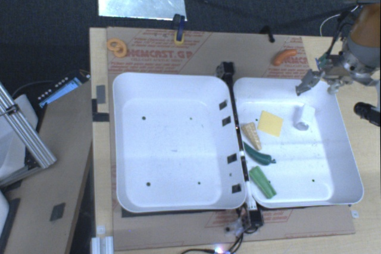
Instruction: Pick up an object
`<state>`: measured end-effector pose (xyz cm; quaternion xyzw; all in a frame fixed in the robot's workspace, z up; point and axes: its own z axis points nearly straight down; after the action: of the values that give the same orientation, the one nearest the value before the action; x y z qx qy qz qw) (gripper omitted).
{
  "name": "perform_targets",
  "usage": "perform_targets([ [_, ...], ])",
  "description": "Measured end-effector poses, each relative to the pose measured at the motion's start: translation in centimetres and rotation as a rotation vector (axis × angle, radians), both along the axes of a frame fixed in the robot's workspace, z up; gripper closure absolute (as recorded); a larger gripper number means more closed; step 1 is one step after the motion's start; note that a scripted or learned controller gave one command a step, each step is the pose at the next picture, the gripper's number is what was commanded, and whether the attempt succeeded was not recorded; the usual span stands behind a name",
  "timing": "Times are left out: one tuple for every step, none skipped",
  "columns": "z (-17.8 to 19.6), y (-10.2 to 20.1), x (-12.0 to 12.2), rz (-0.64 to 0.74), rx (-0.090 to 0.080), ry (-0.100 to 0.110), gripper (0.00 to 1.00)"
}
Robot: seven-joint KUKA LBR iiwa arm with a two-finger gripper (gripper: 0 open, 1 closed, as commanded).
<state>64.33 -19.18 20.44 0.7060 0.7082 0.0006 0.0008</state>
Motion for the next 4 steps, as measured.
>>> perform_targets([
  [-9.7, 3.3, 1.5, 0.005, 0.002, 0.004, 0.00],
  [-8.0, 3.0, 1.7, 0.004, -0.001, -0.004, 1.00],
  [21.1, -0.1, -0.1, 0.000, -0.007, -0.020, 1.00],
  [34.1, -1.5, -1.3, 0.001, -0.007, -0.015, 1.00],
])
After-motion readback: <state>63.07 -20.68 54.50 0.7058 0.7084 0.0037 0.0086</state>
